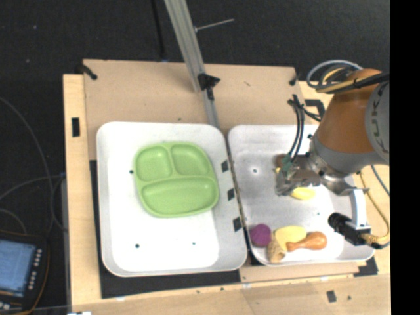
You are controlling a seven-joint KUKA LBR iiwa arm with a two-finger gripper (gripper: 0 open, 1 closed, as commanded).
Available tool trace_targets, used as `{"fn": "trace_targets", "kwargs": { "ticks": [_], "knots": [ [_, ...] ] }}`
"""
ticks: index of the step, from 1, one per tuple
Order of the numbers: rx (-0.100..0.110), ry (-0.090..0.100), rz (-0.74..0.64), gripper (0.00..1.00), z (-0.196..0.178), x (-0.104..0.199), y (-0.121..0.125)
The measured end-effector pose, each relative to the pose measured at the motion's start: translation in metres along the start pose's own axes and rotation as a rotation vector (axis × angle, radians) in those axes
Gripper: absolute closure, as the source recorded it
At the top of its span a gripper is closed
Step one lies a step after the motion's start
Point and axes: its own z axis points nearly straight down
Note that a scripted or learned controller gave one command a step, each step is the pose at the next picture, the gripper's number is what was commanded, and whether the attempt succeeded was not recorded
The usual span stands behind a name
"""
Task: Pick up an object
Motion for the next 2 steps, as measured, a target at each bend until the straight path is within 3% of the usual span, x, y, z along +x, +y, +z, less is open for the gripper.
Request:
{"fn": "trace_targets", "kwargs": {
  "ticks": [2],
  "knots": [
    [-0.001,0.000,-0.002,1.00,-0.017,0.102,0.014]
  ]
}}
